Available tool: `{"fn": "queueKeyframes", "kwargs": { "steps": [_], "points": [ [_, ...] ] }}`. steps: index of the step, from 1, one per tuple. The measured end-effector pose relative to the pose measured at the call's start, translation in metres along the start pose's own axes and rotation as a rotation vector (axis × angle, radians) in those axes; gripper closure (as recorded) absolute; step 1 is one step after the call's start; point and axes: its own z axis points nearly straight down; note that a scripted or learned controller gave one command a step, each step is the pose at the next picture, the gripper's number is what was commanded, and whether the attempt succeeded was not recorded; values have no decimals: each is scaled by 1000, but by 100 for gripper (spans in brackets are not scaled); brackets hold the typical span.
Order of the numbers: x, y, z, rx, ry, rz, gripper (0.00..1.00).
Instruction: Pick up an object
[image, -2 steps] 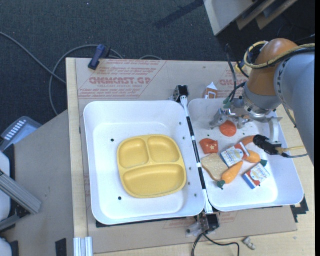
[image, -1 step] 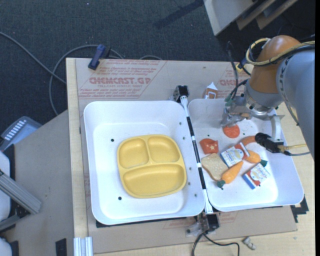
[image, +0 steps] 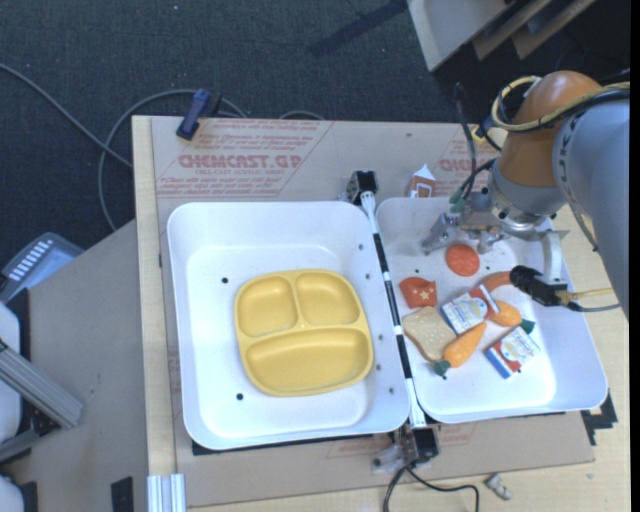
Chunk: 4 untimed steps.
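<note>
Two white bins sit side by side: the left bin (image: 190, 300) holds a yellow divided plate (image: 302, 330), the right bin (image: 570, 385) toy food. The gripper (image: 462, 228) hangs just above a red tomato slice (image: 462, 260), clear of it; its grasp is unreadable from here.

A robotics lab: 2 white bins (image: 190, 300) on a taped bench (image: 250, 140), loose cables (image: 60, 95), carpet.
</note>
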Motion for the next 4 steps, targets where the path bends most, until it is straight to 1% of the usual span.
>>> {"fn": "queueKeyframes", "kwargs": {
  "steps": [1, 2, 3, 4],
  "points": [
    [0, 1, -10, -4, -1, -1, 100],
    [0, 1, -10, -3, -1, -1, 0],
    [-24, -10, 8, 5, -1, 3, 0],
    [-24, -9, -3, 1, -1, 2, 100]
  ]
}}
